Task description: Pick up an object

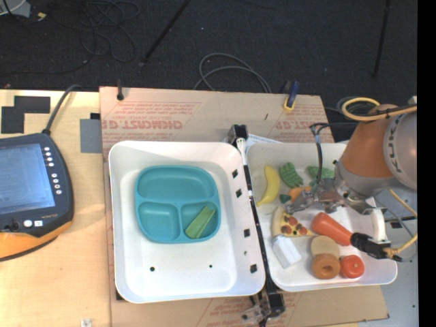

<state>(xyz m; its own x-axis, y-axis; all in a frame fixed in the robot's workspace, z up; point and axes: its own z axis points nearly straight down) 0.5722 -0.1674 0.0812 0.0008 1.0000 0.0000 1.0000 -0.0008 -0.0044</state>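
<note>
We see two shallow white bins side by side on a cardboard sheet [204, 118] at the centre of the frame. The left bin [129, 182] holds a teal divided tray [167, 196], and a green slice [200, 222] lies in the tray's lower right compartment.

The right bin [381, 274] holds the toy food. A banana [270, 185] lies near its upper left, with a dark green piece [291, 175] just to its right. A pizza slice [289, 225] sits near the middle, a white block [287, 251] below it. An orange-red carrot [332, 228] lies at a slant right of the pizza slice. Below the carrot are a tan doughnut [325, 257] and, beside it toward the lower right, a red tomato [352, 266].

The arm [371, 152] comes in from the right edge, its orange band over the bin's upper right. The gripper [310, 197] is low over the middle of the right bin, just above the pizza slice and near the carrot's upper end. We cannot tell how far the jaws stand apart, and we cannot make out anything between them.

At the left edge a black tablet controller [30, 186] rests on the wooden bench [88, 251]. Black cables [231, 70] trail across the dark floor at the top
</note>
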